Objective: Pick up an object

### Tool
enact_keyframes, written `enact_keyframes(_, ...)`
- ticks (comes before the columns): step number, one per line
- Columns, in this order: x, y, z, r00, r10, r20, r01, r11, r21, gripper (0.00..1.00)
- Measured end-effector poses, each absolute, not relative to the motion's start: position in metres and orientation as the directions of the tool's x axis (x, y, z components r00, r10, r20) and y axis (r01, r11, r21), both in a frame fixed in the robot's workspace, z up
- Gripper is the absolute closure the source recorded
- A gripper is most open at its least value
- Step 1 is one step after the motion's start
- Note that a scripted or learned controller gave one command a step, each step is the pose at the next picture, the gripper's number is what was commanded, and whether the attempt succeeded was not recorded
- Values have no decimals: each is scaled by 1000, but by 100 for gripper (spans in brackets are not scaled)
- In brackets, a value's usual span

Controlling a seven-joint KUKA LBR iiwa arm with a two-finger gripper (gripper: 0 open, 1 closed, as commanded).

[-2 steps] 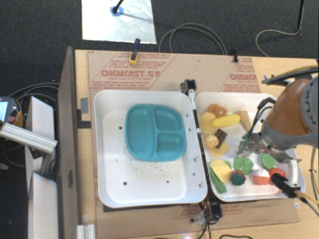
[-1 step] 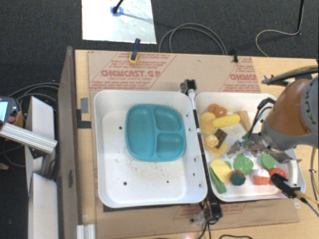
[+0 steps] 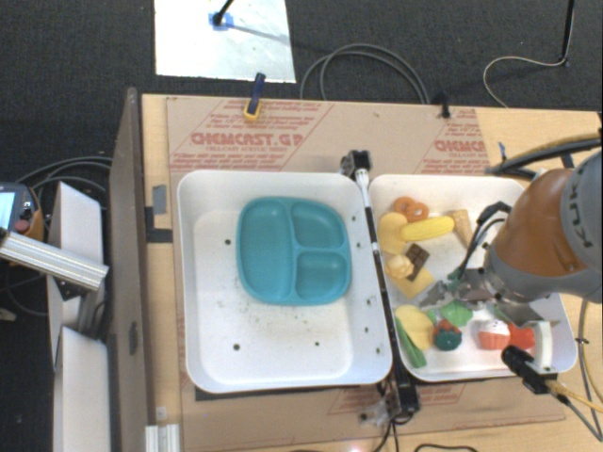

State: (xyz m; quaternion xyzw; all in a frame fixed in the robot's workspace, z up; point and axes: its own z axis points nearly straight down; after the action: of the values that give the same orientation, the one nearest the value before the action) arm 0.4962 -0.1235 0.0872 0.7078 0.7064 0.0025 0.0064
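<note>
The gripper hangs low in the right bin, and I cannot tell how its jaws stand. A green toy lies just below the jaws, a red-white toy at its right. Left of the jaws lie yellow pieces. The teal plate is far left.

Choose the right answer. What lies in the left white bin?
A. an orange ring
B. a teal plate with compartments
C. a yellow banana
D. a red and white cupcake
B: the teal plate with three compartments lies in the left white bin, while the small toy foods such as the yellow banana are all in the right bin.
</note>
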Motion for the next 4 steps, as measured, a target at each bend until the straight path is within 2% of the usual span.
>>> enact_keyframes(1,584,-127,86,-7,1000,-3,1000,7,10,0)
enact_keyframes(2,536,-129,103,0,1000,0,1000,0,-1,0)
enact_keyframes(3,489,-117,88,2,1000,-2,1000,-2,13,0)
enact_keyframes(4,492,-117,99,-3,1000,-2,1000,3,15,100)
